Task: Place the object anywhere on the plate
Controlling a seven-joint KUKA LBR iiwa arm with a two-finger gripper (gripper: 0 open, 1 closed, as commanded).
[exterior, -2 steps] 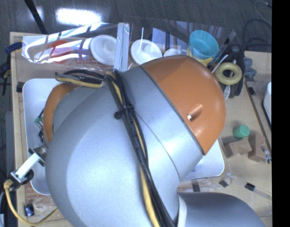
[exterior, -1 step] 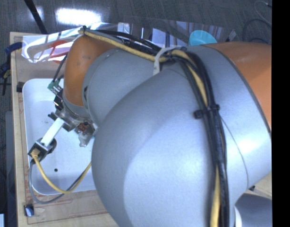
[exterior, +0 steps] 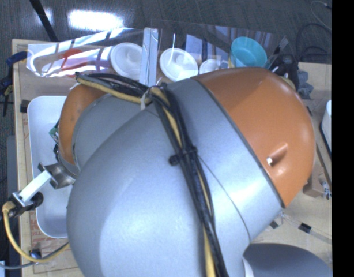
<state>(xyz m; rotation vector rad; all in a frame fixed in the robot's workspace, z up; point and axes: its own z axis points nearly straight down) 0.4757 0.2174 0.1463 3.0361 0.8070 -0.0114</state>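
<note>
Dark carpeted floor (exterior: 183,4) runs behind a wooden bench (exterior: 21,79) on which a white bin (exterior: 38,120) peeks out at the left, while the grey arm (exterior: 165,201) with its orange band (exterior: 263,120) looms so close to the camera that it covers nearly everything below. Along the far edge stand white cups (exterior: 128,57) and a teal cup (exterior: 248,52) beside a clear panel (exterior: 150,51). Black and yellow cables (exterior: 185,154) run down the arm's back. I cannot tell where the tool is or how it stands, and the same goes for the object and the plate; the arm is in the way. Judging from the pose, the arm is reaching down over the left bin, so the step in hand is likely a grasp or a carry. To do it well, the program should descend squarely, confirm a firm grip before lifting, and release low over the plate's middle so nothing rolls off.
</note>
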